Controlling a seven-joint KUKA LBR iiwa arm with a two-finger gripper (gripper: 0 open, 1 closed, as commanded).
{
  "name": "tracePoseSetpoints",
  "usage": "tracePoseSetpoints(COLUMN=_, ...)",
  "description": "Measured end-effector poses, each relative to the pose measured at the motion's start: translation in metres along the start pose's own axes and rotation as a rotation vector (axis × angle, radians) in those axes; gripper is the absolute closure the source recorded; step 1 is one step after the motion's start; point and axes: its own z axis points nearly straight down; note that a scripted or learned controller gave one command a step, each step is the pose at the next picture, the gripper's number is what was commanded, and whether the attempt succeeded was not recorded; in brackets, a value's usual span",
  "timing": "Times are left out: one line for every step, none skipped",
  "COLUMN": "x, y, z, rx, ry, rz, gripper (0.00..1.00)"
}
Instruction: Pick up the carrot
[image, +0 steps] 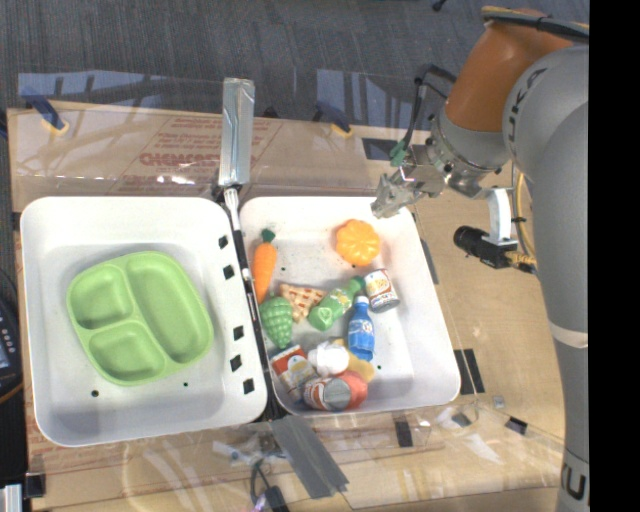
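An orange carrot (264, 268) with a green top lies upright along the left wall of the right bin (432, 330), near its back left corner. My gripper (388, 202) hangs over the back right rim of that bin, well to the right of the carrot and above the orange pumpkin (357, 242). Nothing shows between its fingers.
The right bin also holds a green bumpy vegetable (277, 321), a waffle piece (301, 298), a green pepper (332, 309), a small can (380, 290), a blue bottle (361, 328) and several more toys at the front. A green divided plate (140, 315) sits in the left bin (50, 230).
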Motion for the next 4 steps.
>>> tracePoseSetpoints(x=0.046, y=-0.022, z=0.123, rx=0.009, ry=0.001, rz=0.012, gripper=0.0)
tracePoseSetpoints(x=0.045, y=-0.021, z=0.12, rx=0.005, ry=0.0, rz=0.012, gripper=0.0)
tracePoseSetpoints(x=0.052, y=-0.052, z=0.102, rx=0.007, ry=0.001, rz=0.245, gripper=0.0)
tracePoseSetpoints(x=0.052, y=-0.052, z=0.102, rx=0.007, ry=0.001, rz=0.245, gripper=0.0)
